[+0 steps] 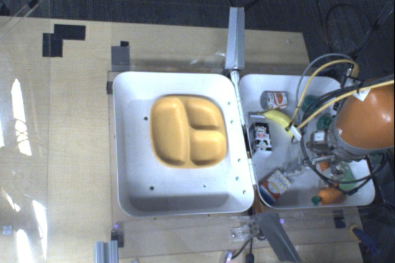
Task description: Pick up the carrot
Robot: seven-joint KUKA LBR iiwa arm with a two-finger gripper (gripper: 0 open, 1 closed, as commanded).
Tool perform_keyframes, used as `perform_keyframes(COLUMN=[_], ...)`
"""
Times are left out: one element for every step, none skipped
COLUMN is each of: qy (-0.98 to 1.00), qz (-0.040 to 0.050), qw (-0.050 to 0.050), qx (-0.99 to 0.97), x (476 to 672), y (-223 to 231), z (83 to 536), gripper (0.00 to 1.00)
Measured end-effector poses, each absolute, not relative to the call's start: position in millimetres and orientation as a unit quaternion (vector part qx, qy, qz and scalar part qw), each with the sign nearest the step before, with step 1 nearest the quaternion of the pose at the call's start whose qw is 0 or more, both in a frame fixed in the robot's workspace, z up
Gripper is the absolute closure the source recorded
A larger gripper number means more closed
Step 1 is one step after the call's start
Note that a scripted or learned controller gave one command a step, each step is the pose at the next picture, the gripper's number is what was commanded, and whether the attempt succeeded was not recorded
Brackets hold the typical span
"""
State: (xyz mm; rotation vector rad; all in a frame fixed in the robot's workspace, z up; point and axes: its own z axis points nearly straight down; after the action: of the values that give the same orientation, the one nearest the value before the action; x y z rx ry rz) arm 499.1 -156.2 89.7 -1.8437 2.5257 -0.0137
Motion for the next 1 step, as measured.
perform_keyframes(qy=[0.705], qz=[-0.0041], qw=[0.005], qx=[-0.709], x=[502.2], y=[-170.5], z=[89.0], gripper=[0.00])
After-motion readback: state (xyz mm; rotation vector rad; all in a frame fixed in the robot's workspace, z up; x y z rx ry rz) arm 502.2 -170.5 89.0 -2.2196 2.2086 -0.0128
